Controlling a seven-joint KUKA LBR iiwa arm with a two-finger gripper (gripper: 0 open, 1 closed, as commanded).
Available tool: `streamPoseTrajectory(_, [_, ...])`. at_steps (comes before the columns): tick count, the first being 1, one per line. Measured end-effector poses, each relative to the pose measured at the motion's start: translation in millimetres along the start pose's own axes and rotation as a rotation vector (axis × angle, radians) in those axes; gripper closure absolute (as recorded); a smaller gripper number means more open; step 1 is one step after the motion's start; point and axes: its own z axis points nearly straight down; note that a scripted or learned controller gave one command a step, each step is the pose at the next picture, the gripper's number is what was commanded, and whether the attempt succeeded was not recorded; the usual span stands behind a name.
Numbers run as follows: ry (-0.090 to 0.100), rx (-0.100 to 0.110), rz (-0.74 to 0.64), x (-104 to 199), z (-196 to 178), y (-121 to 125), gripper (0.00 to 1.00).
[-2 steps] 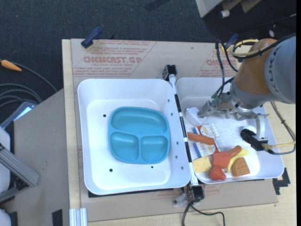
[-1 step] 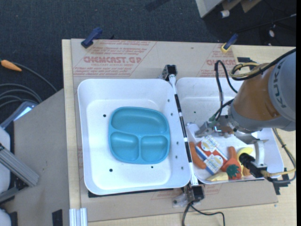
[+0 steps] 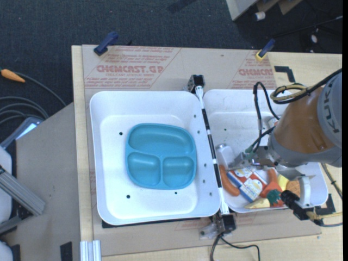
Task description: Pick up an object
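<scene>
My gripper [image 3: 237, 159] hangs low over the right bin [image 3: 234, 105], near that bin's left wall. The grey arm with its orange band [image 3: 299, 126] comes in from the right and hides the bin's middle. Just below the gripper lies a pile of small toys. An orange carrot-like stick [image 3: 228, 181] lies nearest the left wall. Beside it is a small printed packet [image 3: 250, 187]. A yellow piece [image 3: 259, 203], a red-orange piece [image 3: 273, 193] and a tan round piece [image 3: 294, 186] sit along the bin's front edge. Nothing shows held in the gripper.
The left bin [image 3: 103, 145] holds a blue divided plate [image 3: 161, 155]. A black rail with clamps [image 3: 206, 129] runs between the bins. Cables [image 3: 283, 94] loop off the arm over the right bin's far side. The cardboard bench top [image 3: 136, 69] surrounds both bins.
</scene>
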Motion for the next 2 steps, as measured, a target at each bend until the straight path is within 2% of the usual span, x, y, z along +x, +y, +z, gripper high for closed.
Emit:
streamPoseTrajectory(1, [0.003,0.015,-0.003,1.5,-3.9,-4.4,1.0])
streamPoseTrajectory(2, [0.011,0.035,-0.007,-3.7,-97.1,-6.3,1.0])
